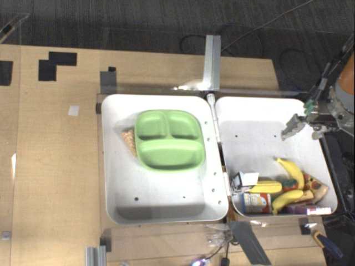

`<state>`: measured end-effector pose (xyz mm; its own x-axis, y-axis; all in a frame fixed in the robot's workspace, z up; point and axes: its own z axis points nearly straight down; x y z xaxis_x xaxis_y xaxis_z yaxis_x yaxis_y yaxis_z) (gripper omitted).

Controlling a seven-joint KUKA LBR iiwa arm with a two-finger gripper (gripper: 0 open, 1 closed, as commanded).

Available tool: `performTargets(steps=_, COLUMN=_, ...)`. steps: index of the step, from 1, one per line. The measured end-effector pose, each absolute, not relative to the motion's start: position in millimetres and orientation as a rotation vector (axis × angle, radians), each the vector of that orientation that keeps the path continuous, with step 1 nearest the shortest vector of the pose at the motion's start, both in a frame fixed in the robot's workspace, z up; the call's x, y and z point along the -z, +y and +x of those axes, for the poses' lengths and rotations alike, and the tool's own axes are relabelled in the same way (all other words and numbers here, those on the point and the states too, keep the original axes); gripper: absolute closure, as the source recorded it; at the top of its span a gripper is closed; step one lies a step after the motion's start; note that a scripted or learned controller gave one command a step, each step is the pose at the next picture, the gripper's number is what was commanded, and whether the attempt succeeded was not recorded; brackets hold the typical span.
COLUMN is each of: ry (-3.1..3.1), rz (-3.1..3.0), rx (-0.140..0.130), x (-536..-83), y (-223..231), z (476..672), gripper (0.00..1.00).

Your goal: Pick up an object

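Fingers spread over the right bin, nothing between them

Fingers (290,128) of the gripper (304,131) stand apart, as we read them, one grey prong slanting down to the left and the other nearer the bin's right wall, and we see no object in the gap. We find the gripper above the upper right part of the right bin (260,115), over bare white floor, with the arm (341,101) coming in from the right edge.

What we could pick up lies well apart from the gripper, heaped in the near right corner of that bin. We make out a banana (293,172) curving down from the top of the heap, a second banana (288,198) lying below it, a can (255,202) on its side against the near wall, a yellow packet (265,188) just above the can, and a white card (248,178) at the left end of the heap. A purple item (302,208) and a brown item (317,189) sit at the right end; we cannot tell what they are.

In the left bin (119,193) we see a green divided plate (166,140), upright, in the upper half, with a tan item (129,142) showing at its left edge
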<state>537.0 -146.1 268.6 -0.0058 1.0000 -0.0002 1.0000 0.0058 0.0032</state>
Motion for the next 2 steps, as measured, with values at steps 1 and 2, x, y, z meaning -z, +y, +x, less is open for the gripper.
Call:
performTargets(steps=1, ry=2.343, rz=2.090, rx=-0.003, x=-132, y=-174, z=507.1, gripper=0.00)
performTargets(steps=2, ry=2.403, rz=2.006, rx=-0.011, x=-91, y=-184, z=549.1, gripper=0.00)
